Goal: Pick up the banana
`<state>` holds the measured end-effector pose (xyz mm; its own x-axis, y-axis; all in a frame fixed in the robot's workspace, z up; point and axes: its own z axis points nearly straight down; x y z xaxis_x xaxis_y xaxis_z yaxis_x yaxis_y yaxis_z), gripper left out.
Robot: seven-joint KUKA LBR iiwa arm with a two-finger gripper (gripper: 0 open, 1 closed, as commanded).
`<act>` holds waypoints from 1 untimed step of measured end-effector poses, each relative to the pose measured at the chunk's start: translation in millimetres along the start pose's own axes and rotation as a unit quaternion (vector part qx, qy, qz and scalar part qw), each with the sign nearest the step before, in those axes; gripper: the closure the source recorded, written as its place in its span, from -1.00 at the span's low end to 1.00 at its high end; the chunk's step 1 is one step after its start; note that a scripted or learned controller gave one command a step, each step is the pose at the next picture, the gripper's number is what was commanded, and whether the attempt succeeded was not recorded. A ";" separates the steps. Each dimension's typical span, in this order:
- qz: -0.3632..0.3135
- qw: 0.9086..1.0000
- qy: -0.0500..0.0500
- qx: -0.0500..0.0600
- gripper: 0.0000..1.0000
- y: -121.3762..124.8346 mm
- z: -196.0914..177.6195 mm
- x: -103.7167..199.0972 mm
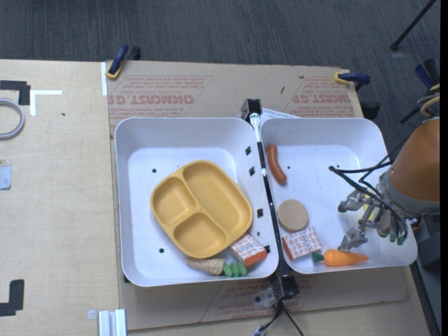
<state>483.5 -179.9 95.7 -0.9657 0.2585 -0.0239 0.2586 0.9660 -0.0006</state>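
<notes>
My gripper (351,223) hangs over the right side of the right bin (318,135), at the end of the grey arm with its orange band. Its two fingers stand apart, one fingertip (347,206) farther back and the other just above an orange carrot (344,259). Nothing is between them, so the gripper is open. A pale beige oblong piece (205,265) lies at the front edge of the left bin (133,187); I cannot tell what it is.
The right bin also holds a red sausage (276,164), a round tan disc (292,215) and a small red-and-white carton (302,243). In the left bin sit a yellow divided plate (201,207), another small carton (248,249) and a green item (235,269).
</notes>
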 end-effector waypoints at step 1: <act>0.001 1.000 0.005 0.000 1.00 0.3 -8.6 1.1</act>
